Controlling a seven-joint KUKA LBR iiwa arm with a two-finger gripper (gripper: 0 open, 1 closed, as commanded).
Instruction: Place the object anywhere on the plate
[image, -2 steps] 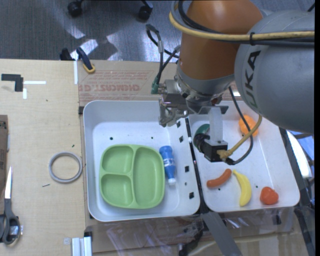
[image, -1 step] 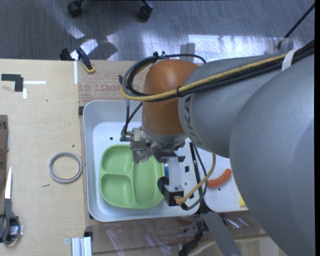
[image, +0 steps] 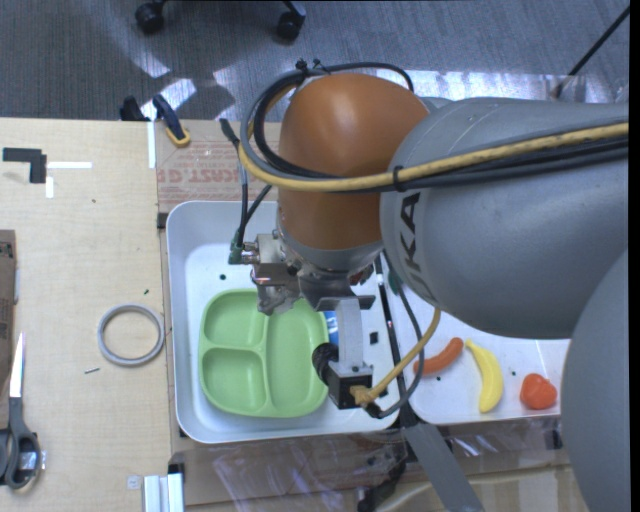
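The arm (image: 480, 200) hides the end effector's state above the green plate (image: 262, 352); cannot tell.

Part of white lettering, "KA", is being shown on the grey arm (image: 500, 230); faint red print on the cardboard (image: 205, 165) is being left unread.
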